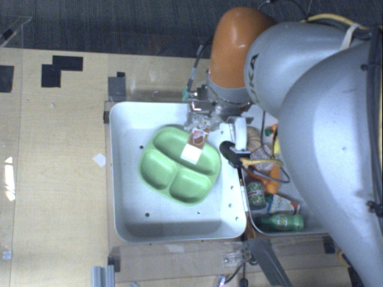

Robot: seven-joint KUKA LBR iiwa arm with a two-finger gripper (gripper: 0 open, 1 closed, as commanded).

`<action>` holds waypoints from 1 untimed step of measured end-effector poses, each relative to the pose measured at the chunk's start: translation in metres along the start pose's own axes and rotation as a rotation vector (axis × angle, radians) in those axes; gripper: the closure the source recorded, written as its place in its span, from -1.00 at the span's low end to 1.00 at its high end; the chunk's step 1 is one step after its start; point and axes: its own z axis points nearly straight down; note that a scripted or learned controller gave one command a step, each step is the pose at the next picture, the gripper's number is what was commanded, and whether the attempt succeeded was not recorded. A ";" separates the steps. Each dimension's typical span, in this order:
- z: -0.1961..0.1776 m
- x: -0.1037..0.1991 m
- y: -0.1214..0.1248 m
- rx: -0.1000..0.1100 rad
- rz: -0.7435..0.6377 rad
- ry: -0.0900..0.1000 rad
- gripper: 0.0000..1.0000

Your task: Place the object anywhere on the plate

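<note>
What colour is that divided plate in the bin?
Light green; the divided plate shows clearly in the camera view.

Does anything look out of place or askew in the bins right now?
Nothing looks spilled or damaged. The green plate sits skewed in the left bin, and a small white-and-brown packet lies on its upper edge, below the gripper.

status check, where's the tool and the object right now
Tool over far edge of green sectioned plate. Small brown-and-white packet on plate just below it. Grip unconfirmed. Right bin cluttered; nothing blocking.

A robotics lab: a grey arm [311, 94] over 2 white bins [119, 178] on a bench [54, 178].
</note>
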 end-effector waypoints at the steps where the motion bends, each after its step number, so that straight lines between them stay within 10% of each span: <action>1: 0.000 0.000 0.000 0.000 0.000 -0.001 -1.00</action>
